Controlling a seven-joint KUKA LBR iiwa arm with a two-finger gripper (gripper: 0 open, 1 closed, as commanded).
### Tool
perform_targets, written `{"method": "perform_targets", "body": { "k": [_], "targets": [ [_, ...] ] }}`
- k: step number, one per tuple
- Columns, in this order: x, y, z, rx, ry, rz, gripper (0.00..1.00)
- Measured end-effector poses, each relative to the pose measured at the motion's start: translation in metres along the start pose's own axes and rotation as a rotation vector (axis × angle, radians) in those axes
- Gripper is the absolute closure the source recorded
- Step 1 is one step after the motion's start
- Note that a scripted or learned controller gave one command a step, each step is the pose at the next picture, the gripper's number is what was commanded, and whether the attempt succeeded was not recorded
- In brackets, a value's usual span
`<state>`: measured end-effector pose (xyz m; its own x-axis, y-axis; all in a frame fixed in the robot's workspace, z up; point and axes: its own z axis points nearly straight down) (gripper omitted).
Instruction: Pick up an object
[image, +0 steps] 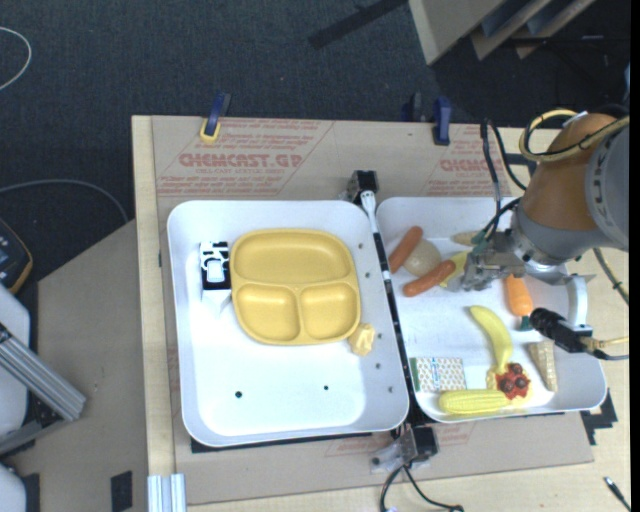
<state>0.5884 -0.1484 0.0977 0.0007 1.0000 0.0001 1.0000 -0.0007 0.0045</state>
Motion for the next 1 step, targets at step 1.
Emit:
{"method": "perform_targets", "body": {
  "k": [1],
  "targets": [
    [-0.0055, -0.0049, -0.0468, -0.001, -0.002, 0.001, 1.0]
  ]
}}
